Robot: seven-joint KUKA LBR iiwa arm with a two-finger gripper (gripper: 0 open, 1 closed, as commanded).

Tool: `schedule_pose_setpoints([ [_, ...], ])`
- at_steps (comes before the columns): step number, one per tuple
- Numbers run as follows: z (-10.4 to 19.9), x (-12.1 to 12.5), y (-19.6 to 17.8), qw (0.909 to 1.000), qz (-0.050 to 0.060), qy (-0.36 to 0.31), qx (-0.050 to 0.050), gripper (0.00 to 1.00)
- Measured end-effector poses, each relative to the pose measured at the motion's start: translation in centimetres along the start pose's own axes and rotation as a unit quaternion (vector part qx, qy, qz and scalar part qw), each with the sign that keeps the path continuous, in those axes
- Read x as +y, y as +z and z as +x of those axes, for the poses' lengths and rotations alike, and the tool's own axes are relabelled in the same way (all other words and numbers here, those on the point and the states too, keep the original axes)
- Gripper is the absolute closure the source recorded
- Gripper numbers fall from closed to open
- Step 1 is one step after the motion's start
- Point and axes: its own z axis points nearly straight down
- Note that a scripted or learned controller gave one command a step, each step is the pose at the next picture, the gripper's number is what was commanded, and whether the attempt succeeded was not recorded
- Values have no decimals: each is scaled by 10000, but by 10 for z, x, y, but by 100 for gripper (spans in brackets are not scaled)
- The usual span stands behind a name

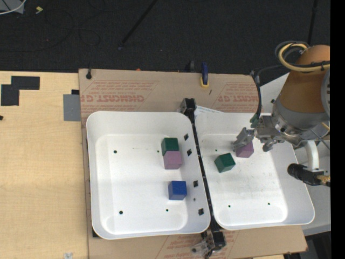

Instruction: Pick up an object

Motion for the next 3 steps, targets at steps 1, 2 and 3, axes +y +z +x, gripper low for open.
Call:
schedule_pose_setpoints([
  [1,-23,2,102,9999,-112,-7,-21,0],
  [2,-32,28,109,9998,-179,6,-26,0],
  [3,-32,30,96,9998,-181,3,-2,100],
])
